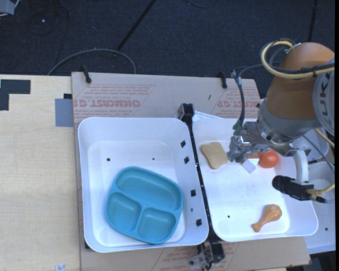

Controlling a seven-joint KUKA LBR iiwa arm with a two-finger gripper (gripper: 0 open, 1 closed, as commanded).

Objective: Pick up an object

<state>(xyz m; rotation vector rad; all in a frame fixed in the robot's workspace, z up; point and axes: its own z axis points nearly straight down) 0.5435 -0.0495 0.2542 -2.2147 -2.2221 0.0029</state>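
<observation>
In the right bin (237,219) lie three toy foods: a tan slice of bread (214,154) at the upper left, a red tomato (268,159) at the upper right, and a tan chicken drumstick (267,217) near the front. My gripper (239,151) hangs low over the bin, between the bread and the tomato, just right of the bread's edge. Nothing shows between its fingers. The orange-banded wrist (298,89) covers the bin's back right corner.
The left bin (96,145) holds a blue divided plate (143,204) at its front middle. A black clamp bar (193,174) runs along the seam between the bins. A black cable connector (291,187) lies over the right bin's right side. Cardboard lies beneath both bins.
</observation>
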